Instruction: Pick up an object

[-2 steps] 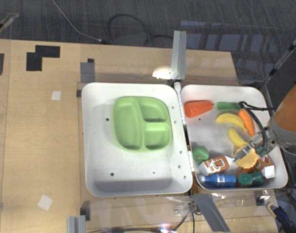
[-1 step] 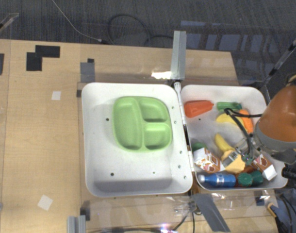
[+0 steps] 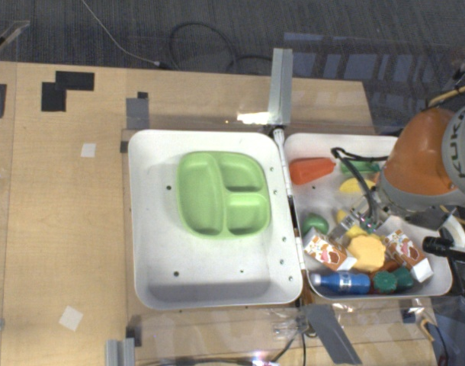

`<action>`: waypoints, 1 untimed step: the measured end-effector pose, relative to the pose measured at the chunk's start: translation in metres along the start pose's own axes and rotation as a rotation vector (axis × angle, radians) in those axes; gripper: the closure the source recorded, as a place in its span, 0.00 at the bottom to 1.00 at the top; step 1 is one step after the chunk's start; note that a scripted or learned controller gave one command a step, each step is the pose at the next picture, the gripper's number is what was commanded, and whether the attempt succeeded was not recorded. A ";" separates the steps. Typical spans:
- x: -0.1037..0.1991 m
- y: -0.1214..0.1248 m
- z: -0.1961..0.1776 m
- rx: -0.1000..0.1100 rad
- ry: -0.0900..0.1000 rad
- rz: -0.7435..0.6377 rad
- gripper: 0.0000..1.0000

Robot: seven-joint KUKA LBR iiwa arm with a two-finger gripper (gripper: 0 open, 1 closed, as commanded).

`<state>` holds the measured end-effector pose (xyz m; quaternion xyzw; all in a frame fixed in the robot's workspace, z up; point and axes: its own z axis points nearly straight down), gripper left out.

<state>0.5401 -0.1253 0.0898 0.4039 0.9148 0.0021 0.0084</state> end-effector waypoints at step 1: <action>-0.002 0.003 -0.013 -0.007 -0.009 -0.003 1.00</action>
